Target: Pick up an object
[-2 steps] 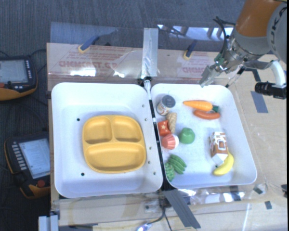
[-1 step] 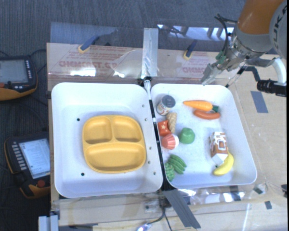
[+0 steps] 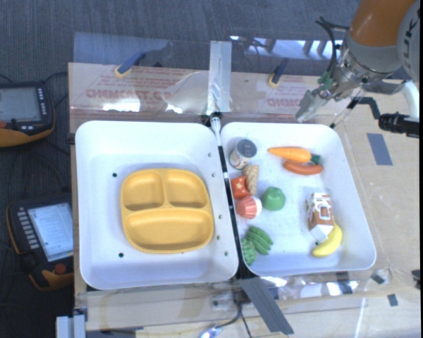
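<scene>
Carrot lies beside can, apple, banana, carton.

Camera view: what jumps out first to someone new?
The yellow divided tray sits alone in the left bin, the boldest shape on the bench. The right bin holds a scatter of toy food: a carrot near its far side, a banana at the near right, a green ball in the middle. The gripper hangs above the right bin's far edge, apart from the toys.
</scene>
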Action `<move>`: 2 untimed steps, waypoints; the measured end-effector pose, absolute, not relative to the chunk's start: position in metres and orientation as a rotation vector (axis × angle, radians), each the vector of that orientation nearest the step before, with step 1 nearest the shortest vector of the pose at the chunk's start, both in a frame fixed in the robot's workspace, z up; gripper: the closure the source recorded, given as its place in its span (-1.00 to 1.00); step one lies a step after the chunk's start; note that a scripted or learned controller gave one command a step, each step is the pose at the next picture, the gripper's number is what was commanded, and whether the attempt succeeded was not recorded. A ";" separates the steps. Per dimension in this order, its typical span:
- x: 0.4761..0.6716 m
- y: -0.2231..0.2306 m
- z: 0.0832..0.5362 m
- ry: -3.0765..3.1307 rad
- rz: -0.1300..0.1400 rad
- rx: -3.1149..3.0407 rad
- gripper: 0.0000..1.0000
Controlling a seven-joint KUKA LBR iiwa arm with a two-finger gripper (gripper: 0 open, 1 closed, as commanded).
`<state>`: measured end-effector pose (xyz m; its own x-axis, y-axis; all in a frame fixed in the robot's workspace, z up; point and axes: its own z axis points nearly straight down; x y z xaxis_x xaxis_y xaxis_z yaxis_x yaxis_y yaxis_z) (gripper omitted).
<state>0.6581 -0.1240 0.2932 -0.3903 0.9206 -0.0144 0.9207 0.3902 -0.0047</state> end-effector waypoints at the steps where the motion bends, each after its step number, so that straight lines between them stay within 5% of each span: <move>1: 0.659 -0.123 0.302 2.611 -0.024 1.725 1.00; 2: 0.659 -0.123 0.312 2.610 -0.030 1.720 1.00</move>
<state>0.6595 -0.1226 0.3116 -0.3944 0.9186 -0.0238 0.9189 0.3944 -0.0071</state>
